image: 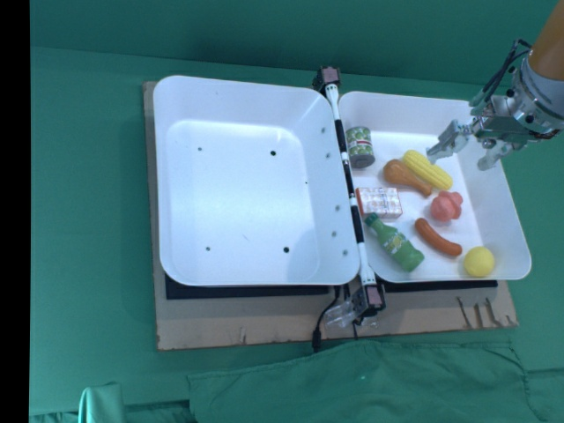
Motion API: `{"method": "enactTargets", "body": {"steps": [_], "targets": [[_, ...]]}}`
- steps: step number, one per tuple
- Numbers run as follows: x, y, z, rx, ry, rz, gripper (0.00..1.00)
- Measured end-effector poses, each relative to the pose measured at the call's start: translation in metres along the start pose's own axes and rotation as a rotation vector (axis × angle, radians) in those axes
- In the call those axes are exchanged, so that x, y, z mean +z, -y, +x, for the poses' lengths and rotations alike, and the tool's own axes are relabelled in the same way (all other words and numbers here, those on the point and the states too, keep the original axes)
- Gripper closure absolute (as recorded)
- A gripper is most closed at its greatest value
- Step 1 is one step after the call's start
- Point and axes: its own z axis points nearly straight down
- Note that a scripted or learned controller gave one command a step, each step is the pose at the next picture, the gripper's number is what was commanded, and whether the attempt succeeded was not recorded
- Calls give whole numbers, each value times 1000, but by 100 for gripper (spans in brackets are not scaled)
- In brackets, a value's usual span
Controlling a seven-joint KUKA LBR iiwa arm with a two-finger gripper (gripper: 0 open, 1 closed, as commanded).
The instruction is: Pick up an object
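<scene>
Where bin (515, 236) curves, round lemon (479, 261), ridged corn (427, 169)

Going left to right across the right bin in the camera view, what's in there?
Can, small box, green bottle, corn, sausage, yellow ball. Carrot and pink toy overlap others in order, so I've left them out.

This is a robotics lab set up for testing, not a home or shop. Green cloth (264, 25) drapes the whole bench and backdrop like a screen. Two shallow white bins, the left bin (242, 192) and the right bin (507, 227), sit on a cardboard sheet (264, 324) with a cabled fixture (357, 305) clamped between them. The food in the right bin is plastic toys: a corn cob (427, 169), a green bottle (395, 243), a lemon (479, 261). An industrial arm (546, 60) reaches in.
</scene>
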Motion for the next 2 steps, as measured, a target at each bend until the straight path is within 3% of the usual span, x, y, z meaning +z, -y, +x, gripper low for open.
{"method": "enactTargets", "body": {"steps": [1, 2], "targets": [[0, 0, 0, 0, 0, 0, 0], [43, 5, 3, 0, -1, 4, 0]]}}
